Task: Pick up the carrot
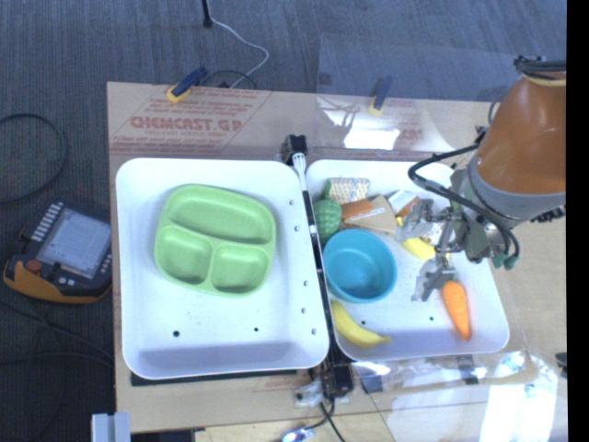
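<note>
A brown sheet-covered bench (184, 132) carries two shallow white plastic bins side by side, the left bin (138, 339) and the right bin (488, 334) touching along a central seam. The grey robot arm with its orange band (532, 145) reaches in from the right and hangs over the far right part of the right bin. In the left bin lies a light green plastic tray with three compartments (214, 238), set toward the far side. In the right bin a round blue plastic bowl (360, 263) sits at the left, close to the seam. At the arm's end the metal two-finger gripper (431, 282) points down toward the near side of the right bin; its tips seem only narrowly parted with nothing seen between them, though the blur leaves the exact gap uncertain. The orange plastic carrot (456, 308) lies on the bin floor just right of the gripper tip, touching or nearly touching it, its narrow end toward the near rim. A yellow toy banana (357, 328) lies on the near side of the bowl. Beyond the bowl sit a green bumpy vegetable (327, 217), a pale corn cob (348, 190) and a small orange-brown block (363, 210). A small yellow piece (417, 246) rests between the bowl and the gripper.
</note>
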Motion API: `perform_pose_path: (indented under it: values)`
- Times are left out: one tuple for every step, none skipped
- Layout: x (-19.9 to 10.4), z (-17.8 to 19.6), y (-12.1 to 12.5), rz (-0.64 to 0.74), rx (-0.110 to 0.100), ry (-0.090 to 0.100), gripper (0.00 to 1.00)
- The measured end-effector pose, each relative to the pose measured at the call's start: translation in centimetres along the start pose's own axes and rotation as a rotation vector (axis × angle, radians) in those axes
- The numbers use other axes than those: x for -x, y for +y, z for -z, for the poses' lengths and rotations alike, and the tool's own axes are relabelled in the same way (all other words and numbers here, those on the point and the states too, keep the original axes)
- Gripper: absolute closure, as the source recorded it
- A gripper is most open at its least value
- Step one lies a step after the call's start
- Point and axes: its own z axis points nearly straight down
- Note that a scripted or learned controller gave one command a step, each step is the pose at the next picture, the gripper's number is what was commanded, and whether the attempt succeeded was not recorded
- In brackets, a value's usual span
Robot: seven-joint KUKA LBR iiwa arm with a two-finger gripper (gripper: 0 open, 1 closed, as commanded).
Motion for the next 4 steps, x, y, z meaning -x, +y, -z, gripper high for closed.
perform_pose_path:
  values:
    - [-1.0, -10.6, -3.4, 0.34, 0.003, 0.005, 0.0]
    - [-0.3, -16.4, -8.5, 0.363, -0.002, -0.015, 0.0]
    - [5.3, -16.4, -12.1, 0.249, -0.004, -0.021, 0.0]
    - [0.6, -16.3, -10.7, 0.591, -0.013, -0.023, 0.0]
